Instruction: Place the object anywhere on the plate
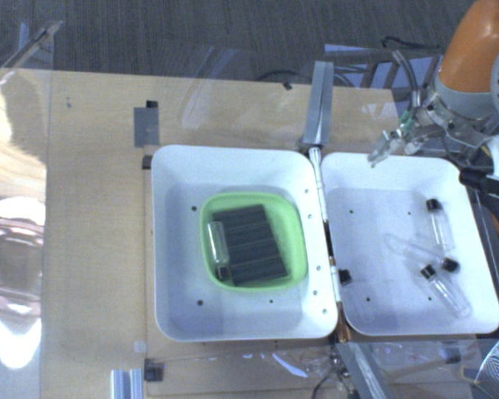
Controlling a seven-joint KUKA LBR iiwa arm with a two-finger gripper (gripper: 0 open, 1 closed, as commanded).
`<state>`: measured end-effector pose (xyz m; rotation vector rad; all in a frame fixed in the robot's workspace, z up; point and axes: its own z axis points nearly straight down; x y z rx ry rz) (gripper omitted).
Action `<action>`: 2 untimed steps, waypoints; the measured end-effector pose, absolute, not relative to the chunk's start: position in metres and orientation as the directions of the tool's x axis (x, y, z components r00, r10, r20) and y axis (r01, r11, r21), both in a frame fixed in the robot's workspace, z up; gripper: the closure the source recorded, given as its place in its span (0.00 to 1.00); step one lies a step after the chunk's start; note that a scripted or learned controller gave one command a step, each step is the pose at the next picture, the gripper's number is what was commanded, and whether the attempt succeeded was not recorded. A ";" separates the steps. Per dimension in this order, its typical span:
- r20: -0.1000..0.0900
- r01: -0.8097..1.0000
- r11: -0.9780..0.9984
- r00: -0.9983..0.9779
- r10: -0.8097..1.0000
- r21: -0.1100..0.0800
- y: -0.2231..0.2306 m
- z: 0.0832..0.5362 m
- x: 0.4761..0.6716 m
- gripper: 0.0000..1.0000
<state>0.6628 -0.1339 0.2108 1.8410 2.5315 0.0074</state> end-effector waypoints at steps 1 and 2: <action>-0.010 0.844 0.537 -0.537 0.844 0.009 -0.178 0.217 0.671 0.00; -0.012 0.701 0.713 -0.713 0.701 0.007 -0.205 0.214 0.671 0.00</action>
